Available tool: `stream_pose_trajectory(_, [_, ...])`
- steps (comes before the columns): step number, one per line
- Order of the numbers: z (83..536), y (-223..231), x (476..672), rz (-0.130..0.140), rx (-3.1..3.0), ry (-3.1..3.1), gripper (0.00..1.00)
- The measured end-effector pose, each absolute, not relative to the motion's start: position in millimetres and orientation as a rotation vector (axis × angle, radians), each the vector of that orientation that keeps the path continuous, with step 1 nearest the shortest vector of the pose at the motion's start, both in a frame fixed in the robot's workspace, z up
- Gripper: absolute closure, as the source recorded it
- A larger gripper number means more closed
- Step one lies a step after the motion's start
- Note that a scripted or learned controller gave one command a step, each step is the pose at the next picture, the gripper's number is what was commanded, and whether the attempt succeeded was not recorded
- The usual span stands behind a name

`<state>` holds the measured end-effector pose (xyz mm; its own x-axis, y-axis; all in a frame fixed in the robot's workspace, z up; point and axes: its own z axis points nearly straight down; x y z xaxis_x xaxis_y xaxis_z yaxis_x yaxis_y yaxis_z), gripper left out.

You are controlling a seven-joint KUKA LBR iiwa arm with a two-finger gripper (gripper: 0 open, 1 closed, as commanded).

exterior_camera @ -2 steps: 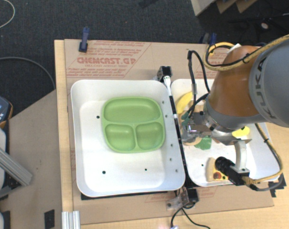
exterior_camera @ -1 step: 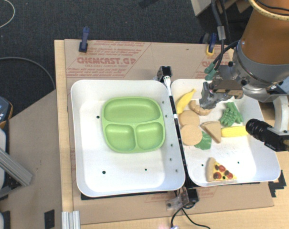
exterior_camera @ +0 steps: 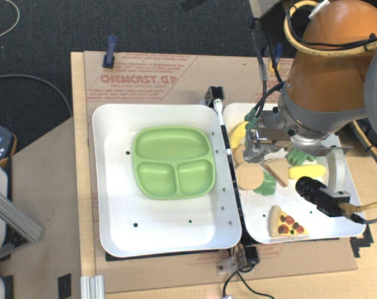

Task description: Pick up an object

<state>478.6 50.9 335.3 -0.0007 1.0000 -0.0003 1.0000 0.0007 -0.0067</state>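
My gripper point(exterior_camera: 255, 149) hangs low over the left side of the right white bin point(exterior_camera: 338, 230). It is just right of a yellow banana point(exterior_camera: 238, 134) and just above a round tan cookie point(exterior_camera: 249, 178). Nothing can be seen held in it. Around it lie a tan bread slice point(exterior_camera: 277, 168), a green leafy piece point(exterior_camera: 265, 185), a green broccoli-like piece point(exterior_camera: 297, 157) and a yellow block point(exterior_camera: 306, 172). A pizza slice point(exterior_camera: 286, 223) lies near the bin's front edge. The arm's orange band and grey wrist hide the back of this bin.
The left white bin point(exterior_camera: 113, 223) holds a green three-compartment plate point(exterior_camera: 174, 162). A black divider rail point(exterior_camera: 227, 161) runs between the two bins. Both bins rest on a cardboard sheet point(exterior_camera: 144, 73) with a blue clip point(exterior_camera: 109, 52) at its back edge.
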Motion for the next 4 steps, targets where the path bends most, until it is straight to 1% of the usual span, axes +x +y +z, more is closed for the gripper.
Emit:
stream_pose_trajectory(1, [321,50,483.7,0.005,-2.22,-2.218,1.0])
stream_pose_trajectory(2, [395,-11,480.0,-0.009,-2.234,-2.221,1.0])
stream_pose_trajectory(3, [327,-5,478.5,0.008,-2.219,-2.217,1.0])
stream_pose_trajectory(4, [295,31,478.8,0.005,-2.214,-2.222,1.0])
